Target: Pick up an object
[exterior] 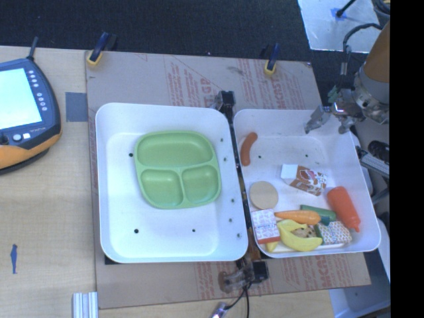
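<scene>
Over the right bin's (344, 144) far right corner hangs the gripper (329, 120), its two fingers spread apart with nothing between them. Below it, toys lie in that bin: a sausage (247, 148) near the left wall, a round cookie (264, 195), a small packet (308, 180), a big carrot (344, 208), a banana (298, 236) and a thin carrot (298, 215) at the near edge. A green tray (177, 169) sits in the left bin (119, 230). A pendant (23, 114) rests at the bench's left.
</scene>
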Available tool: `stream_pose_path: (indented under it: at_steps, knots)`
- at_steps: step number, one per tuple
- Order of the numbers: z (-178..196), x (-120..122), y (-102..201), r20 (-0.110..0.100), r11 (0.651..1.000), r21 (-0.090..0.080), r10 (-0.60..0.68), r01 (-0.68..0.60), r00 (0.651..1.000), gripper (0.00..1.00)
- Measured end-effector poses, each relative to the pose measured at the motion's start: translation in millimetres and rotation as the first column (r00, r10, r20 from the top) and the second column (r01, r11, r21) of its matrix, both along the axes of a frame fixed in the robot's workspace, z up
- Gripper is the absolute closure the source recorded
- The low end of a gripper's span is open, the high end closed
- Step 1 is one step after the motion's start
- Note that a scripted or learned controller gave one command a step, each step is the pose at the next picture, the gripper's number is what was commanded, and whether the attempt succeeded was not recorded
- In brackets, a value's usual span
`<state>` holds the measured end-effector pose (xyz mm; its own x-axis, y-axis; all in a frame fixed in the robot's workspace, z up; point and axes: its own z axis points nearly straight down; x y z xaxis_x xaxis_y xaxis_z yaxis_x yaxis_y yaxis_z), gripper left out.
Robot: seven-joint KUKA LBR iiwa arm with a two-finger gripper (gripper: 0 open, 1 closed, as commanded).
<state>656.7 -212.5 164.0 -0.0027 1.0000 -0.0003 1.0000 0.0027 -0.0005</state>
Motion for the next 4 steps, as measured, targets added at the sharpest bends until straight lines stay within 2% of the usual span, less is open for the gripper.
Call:
stream_pose_path:
  at_steps: [1,2,3,4]
  knots:
    - [-73.3,-73.1,18.2,-0.007,1.0,0.001,0.002,-0.002,1.0,0.0]
    - [-0.6,-131.0,0.0,-0.003,1.0,0.001,0.001,-0.001,1.0,0.0]
    - [-68.6,-174.2,-0.2,0.008,1.0,-0.002,0.001,-0.001,1.0,0.0]
    - [-58.4,-173.6,-1.3,0.006,1.0,-0.003,0.007,-0.007,1.0,1.0]
